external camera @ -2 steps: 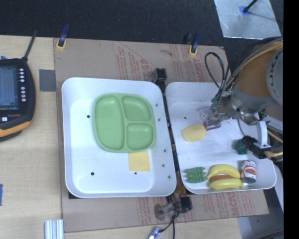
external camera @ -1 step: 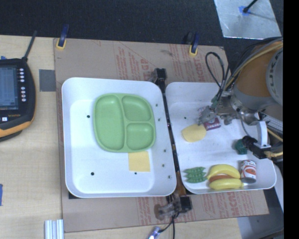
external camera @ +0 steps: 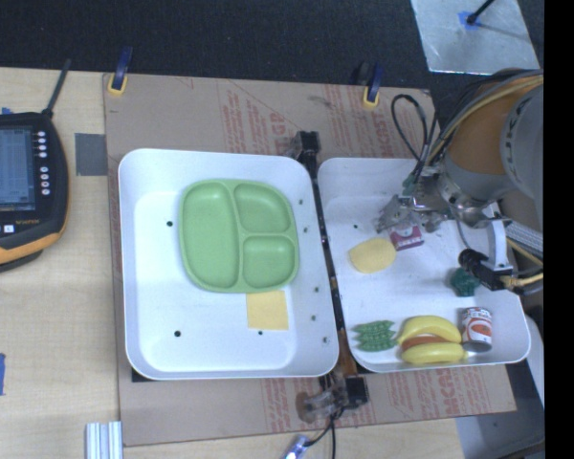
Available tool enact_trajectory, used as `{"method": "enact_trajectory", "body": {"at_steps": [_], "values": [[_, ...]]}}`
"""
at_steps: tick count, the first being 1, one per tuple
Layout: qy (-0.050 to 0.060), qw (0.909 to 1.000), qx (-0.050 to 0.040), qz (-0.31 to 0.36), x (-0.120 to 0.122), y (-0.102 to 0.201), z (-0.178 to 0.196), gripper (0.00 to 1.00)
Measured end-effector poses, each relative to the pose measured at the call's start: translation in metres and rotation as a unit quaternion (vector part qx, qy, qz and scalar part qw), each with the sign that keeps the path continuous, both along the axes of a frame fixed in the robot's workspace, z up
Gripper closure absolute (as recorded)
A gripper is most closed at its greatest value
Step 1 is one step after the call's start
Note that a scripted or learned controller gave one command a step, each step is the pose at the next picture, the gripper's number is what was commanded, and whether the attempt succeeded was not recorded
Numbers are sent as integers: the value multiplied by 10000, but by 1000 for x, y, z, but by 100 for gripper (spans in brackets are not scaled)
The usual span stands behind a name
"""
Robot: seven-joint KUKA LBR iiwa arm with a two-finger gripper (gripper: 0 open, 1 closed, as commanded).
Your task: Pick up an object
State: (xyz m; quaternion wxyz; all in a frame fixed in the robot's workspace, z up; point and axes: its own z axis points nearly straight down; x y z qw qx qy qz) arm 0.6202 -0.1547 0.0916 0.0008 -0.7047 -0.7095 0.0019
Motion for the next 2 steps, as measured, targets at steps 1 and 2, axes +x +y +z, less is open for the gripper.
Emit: {"method": "enact_trajectory", "body": {"at_steps": [1,2], "values": [[5,10000,-1,12,0,-1,11,100],[-19,10000,16,-11,10,80,102,100]]}}
